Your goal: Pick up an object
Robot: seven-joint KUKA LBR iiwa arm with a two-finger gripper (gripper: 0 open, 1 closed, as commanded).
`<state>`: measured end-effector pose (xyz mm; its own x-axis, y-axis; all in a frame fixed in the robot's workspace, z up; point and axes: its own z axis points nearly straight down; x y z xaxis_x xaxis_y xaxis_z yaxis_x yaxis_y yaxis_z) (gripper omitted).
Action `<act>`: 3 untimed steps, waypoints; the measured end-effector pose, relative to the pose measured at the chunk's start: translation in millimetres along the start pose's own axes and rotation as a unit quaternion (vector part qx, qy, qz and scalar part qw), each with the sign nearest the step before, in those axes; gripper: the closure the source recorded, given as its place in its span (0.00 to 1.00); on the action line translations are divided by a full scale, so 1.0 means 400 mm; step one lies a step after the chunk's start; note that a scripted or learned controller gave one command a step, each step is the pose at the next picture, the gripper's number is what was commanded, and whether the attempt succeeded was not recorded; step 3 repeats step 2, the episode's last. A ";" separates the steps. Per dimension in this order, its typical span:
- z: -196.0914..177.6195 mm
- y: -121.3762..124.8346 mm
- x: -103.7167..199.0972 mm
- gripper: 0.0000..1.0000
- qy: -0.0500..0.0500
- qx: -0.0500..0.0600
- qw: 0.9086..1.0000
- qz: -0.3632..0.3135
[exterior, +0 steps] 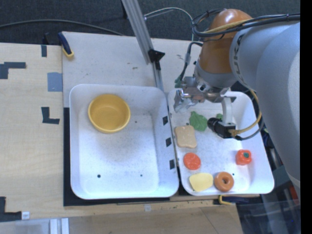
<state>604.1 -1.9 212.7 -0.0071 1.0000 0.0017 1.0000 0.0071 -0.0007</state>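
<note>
Reaching: I have the gripper (184, 97) low in the right bin (258, 179), beside the green toy (198, 121)
Grip: cannot tell
Left: the whole pick, nothing lifted yet

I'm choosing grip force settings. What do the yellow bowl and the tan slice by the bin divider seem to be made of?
The yellow bowl looks like moulded plastic: uniform colour, smooth matte surface with a soft sheen at the rim. The tan slice looks like a toy bread piece, probably plastic or foam; its dull, even surface leaves that open.
</note>
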 end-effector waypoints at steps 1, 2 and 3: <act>0.010 0.075 0.117 1.00 0.000 0.000 1.000 0.000; 0.003 0.133 0.225 1.00 0.000 0.000 1.000 0.001; 0.003 0.133 0.225 1.00 0.000 0.000 1.000 0.001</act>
